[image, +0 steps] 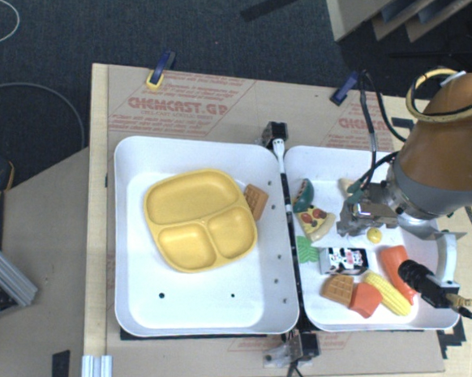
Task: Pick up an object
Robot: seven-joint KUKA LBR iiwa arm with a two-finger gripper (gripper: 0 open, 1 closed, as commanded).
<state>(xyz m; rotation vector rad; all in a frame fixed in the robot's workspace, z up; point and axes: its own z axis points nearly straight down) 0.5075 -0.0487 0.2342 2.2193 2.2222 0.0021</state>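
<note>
Toy food fills the right bin (pixel 445 322), in the right half of the frame: a pizza slice (pixel 316 222), a green piece (pixel 306 250), a black-and-white carton (pixel 344 259), a waffle (pixel 338 289), a corn cob (pixel 388 292), two orange-red pieces and a small yellow ball (pixel 374 234), one each otherwise. The gripper (pixel 362 214) hangs over the bin's upper middle; whether it is spread or closed cannot be told. The ball lies just lower right of it, the pizza slice just left. The left bin (pixel 128 216) holds one yellow divided plate (pixel 199 219) and one brown wafer (pixel 255 200).
</note>
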